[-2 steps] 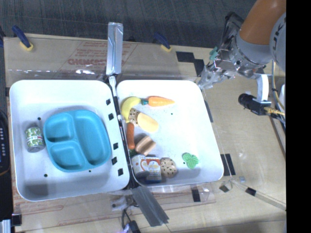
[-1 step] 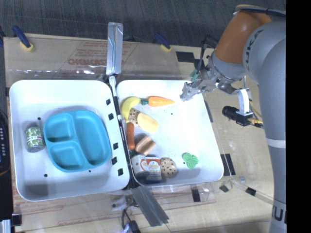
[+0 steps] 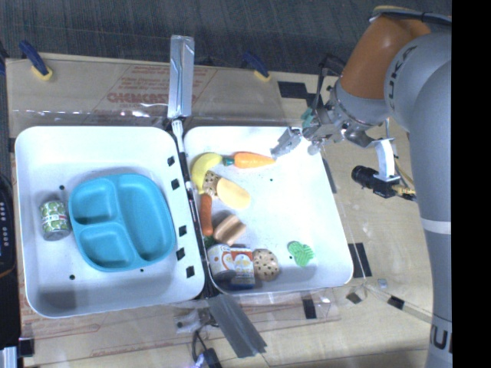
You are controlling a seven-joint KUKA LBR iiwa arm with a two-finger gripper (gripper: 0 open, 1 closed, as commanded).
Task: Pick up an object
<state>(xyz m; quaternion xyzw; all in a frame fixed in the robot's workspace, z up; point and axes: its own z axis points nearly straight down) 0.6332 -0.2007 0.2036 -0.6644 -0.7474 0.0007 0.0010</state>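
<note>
I see the gripper (image 3: 288,142) just beside the carrot (image 3: 252,159) (right bin (image 3: 326,213)); its claw state I cannot tell.

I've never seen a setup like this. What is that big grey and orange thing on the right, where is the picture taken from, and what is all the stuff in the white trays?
The grey and orange thing is a robot arm; at its end is a gripper, hovering at the top edge of the right bin. I see nothing held in it. The camera sits above the bench, looking down at a slant. The right bin holds toy food: a carrot, a banana, a cookie, a green leaf-shaped piece and more. The left bin holds a blue divided plate and a small can.
</note>
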